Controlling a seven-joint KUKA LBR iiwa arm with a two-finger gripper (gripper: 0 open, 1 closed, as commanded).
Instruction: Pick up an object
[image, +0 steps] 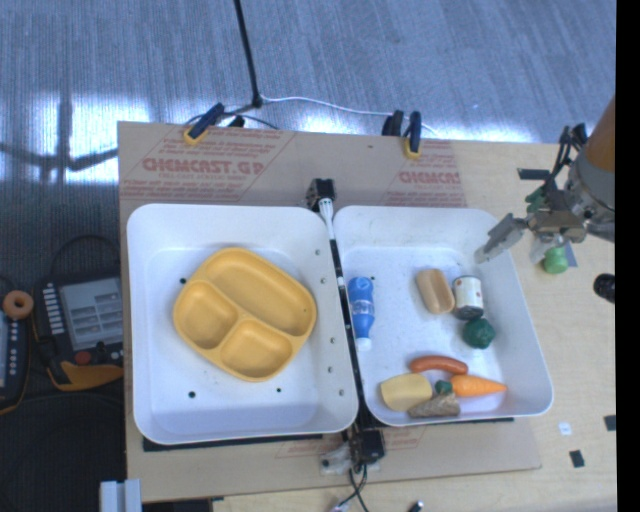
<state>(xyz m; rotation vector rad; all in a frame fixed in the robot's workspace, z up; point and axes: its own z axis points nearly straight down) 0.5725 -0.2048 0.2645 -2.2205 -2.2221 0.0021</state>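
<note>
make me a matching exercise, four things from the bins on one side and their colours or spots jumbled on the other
Things:
1. divided plate
2. tube
3. carrot
4. round ball

Descriptions:
A. orange, near the right bin's front edge
B. yellow, in the left bin
C. dark green, beside the small can
D. blue, along the right bin's left wall

Pairs: 1-B, 2-D, 3-A, 4-C

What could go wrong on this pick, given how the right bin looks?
1. Clutter: the carrot, sausage and yellow block lie packed together near the right bin's front wall, so a grasp there may catch two items or slip.
2. The small can stands beside the bread roll and green ball; it could be knocked over.
3. The gripper hovers by the bin's far right rim, which it might clip on descent.
</note>
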